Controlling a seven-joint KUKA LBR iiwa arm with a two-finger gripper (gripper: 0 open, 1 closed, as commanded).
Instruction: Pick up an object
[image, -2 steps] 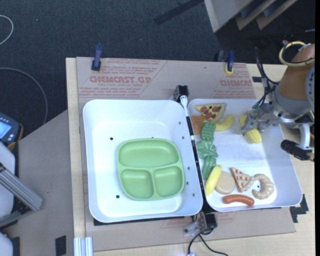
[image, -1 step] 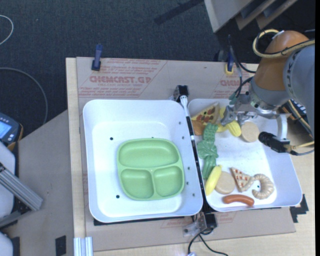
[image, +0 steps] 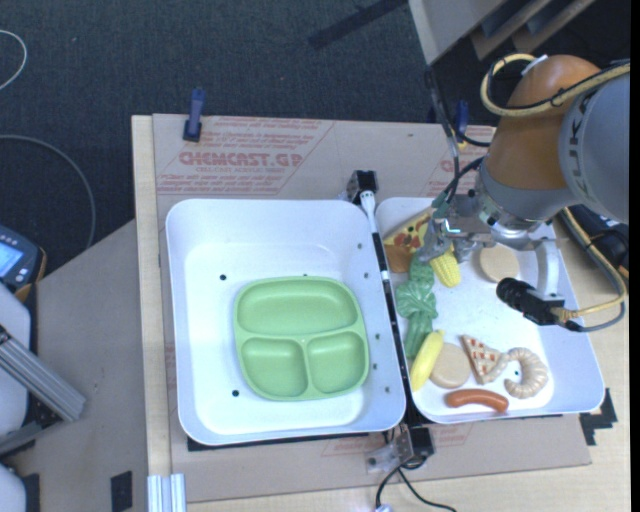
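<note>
My gripper (image: 443, 238) hangs low over the far left part of the right bin (image: 585, 375). Directly beneath it lies a yellow corn cob with green husk (image: 445, 269), and whether they touch I cannot tell. A pizza slice (image: 404, 244) lies just left of the gripper, by the bin wall. A green leafy toy (image: 416, 302) lies in front of the corn. The arm hides part of a round tan biscuit (image: 497, 264).
The right bin's near half holds a yellow banana-like piece (image: 426, 358), a tan cookie (image: 450, 373), a small pizza wedge (image: 482, 357), a shrimp (image: 527, 371) and a red sausage (image: 477, 400). In the left bin (image: 200, 300) sits a green divided tray (image: 300, 335).
</note>
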